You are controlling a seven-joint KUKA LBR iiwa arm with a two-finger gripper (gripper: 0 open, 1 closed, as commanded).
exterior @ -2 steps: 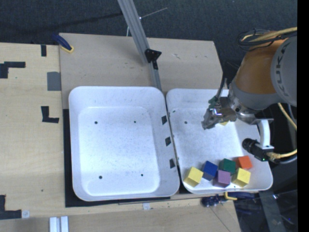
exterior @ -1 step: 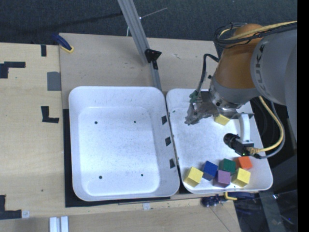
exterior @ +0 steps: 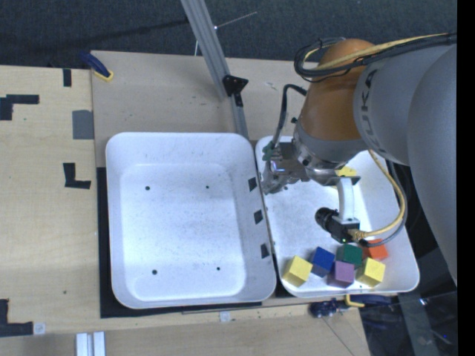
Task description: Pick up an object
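My gripper [exterior: 273, 170] hangs over the upper left corner of the right bin [exterior: 297, 228], close to the wall shared with the left bin. A cluster of small blocks lies at that bin's near edge: a yellow block [exterior: 298, 271], a blue block [exterior: 323, 260], a purple block [exterior: 344, 273], a green block [exterior: 349, 255], an orange block [exterior: 377, 252] and a second yellow block [exterior: 373, 271]. Another yellow piece [exterior: 347, 173] peeks out beside the arm's wrist. The blocks sit well below the gripper in the view, apart from it.
The left bin [exterior: 178, 221] lies beside the right one. A slanted metal pole [exterior: 211, 47] crosses the back of the bench. A black cable connector [exterior: 332, 222] and orange-yellow cables hang over the right bin. The grey arm body covers the upper right.
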